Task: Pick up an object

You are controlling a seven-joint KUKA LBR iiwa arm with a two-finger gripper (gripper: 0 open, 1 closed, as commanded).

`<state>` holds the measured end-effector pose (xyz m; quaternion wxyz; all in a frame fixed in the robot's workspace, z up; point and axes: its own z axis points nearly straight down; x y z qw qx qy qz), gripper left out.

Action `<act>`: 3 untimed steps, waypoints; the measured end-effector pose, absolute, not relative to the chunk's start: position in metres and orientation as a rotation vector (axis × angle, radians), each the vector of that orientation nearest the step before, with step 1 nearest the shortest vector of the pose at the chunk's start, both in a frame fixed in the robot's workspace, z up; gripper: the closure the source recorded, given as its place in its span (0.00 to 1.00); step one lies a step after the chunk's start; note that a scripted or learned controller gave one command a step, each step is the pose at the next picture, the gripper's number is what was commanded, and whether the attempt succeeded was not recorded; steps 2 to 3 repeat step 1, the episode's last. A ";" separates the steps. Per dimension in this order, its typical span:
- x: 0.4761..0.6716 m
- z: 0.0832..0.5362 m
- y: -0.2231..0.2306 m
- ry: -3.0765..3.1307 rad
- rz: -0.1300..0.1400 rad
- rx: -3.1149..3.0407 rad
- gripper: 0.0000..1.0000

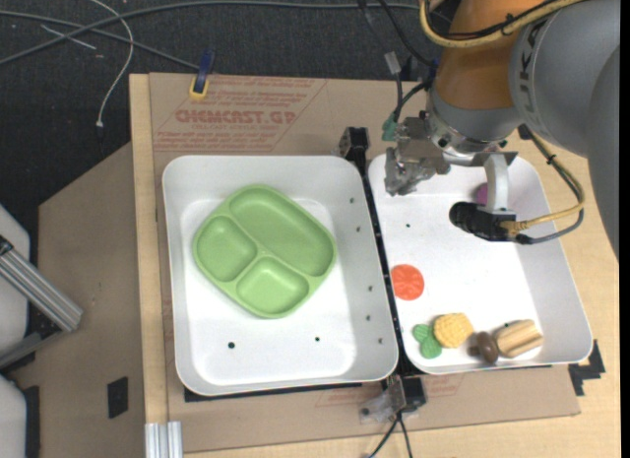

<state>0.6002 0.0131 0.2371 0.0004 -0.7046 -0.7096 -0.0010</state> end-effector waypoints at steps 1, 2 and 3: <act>0.623 0.226 0.058 -2.227 -0.003 -2.216 1.00; 0.623 0.226 0.058 -2.227 -0.003 -2.216 1.00; 0.623 0.226 0.058 -2.227 -0.003 -2.216 1.00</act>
